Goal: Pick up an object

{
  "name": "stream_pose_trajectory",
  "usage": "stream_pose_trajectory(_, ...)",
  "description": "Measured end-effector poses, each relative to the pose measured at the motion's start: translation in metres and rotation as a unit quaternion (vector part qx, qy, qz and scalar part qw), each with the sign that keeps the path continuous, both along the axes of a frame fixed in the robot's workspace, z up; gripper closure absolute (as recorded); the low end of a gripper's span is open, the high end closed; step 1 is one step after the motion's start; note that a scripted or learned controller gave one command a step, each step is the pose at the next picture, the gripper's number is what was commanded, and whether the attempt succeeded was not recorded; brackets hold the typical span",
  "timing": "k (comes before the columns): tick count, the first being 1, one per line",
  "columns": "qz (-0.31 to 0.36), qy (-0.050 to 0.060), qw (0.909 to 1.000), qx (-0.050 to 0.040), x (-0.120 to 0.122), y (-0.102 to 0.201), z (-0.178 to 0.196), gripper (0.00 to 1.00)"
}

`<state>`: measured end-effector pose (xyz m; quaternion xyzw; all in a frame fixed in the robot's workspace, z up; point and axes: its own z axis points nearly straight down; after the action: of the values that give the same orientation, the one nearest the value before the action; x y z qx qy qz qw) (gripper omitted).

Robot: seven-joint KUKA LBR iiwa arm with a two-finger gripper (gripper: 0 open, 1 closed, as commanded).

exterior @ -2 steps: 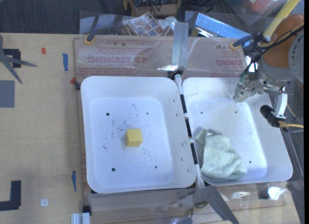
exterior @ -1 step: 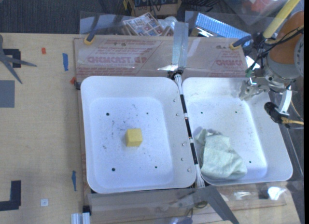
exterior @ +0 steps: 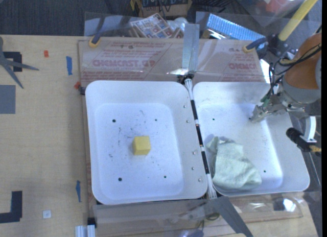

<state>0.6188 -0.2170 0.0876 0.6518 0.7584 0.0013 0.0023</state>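
Note:
A small yellow block [exterior: 141,145] lies near the middle of the left bin [exterior: 102,98]. A crumpled pale cloth [exterior: 232,165] rests in the front left part of the right bin [exterior: 294,177]. My gripper [exterior: 257,114] hangs over the right bin's back area, coming in from the right, its fingertips low near the bin floor. It is well above and to the right of the cloth and far from the yellow block. Nothing shows between its fingers.
A metal divider [exterior: 196,128] joins the two bins. Clear plastic sheeting [exterior: 153,60] with red print lies behind them. The wooden bench [exterior: 36,144] stretches to the left, with blue tape marks. Cables and the arm's wrist [exterior: 301,77] crowd the right edge.

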Motion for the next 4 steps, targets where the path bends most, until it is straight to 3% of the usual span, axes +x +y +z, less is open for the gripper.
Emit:
stream_pose_trajectory(1, 0.122, -0.001, 0.9925, -0.0014, -0.102, 0.001, 0.001, 1.0)
stream_pose_trajectory(2, 0.12, -0.004, 0.9927, -0.0023, -0.101, 0.0, 0.012, 1.0)
stream_pose_trajectory(3, 0.035, -0.002, 0.9994, -0.0019, -0.075, 0.011, 0.001, 1.0)
stream_pose_trajectory(4, 0.168, -0.002, 0.9858, -0.002, -0.136, 0.031, 0.002, 1.0)
